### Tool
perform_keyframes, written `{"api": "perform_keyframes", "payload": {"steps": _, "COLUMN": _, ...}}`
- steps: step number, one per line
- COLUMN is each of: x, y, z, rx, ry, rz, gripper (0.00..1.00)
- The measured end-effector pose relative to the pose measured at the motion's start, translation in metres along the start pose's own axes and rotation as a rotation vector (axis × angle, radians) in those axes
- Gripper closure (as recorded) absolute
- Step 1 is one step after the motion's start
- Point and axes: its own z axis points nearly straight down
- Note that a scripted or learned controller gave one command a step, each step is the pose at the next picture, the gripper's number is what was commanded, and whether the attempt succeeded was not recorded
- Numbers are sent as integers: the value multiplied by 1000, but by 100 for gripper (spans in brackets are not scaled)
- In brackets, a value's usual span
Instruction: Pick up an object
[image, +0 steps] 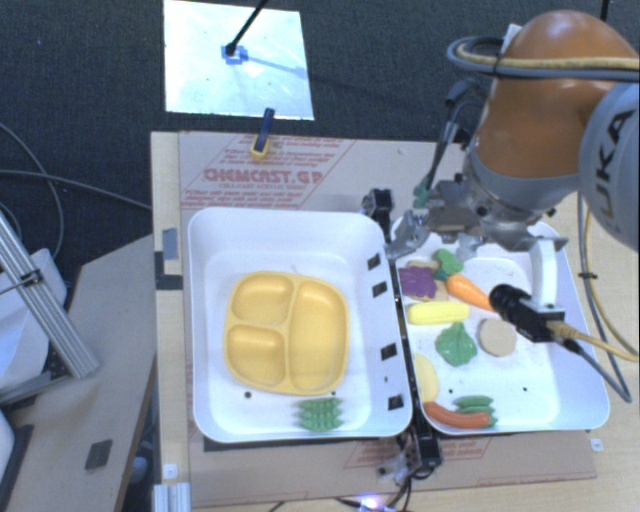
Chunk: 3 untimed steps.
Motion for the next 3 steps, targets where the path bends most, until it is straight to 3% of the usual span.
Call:
{"api": "perform_keyframes", "payload": {"steps": 1, "x": 16, "y": -31, "z": -196, "rx": -10, "ry": 5, "rz": -2, "gripper": 0}}
{"api": "perform_keyframes", "payload": {"steps": 2, "x": 75, "y": -6, "z": 71, "rx": 25, "ry": -3, "rz": 3, "gripper": 0}}
{"api": "perform_keyframes", "payload": {"steps": 3, "x": 57, "y": -51, "z": 214, "rx": 28, "ry": -4, "rz": 6, "gripper": 0}}
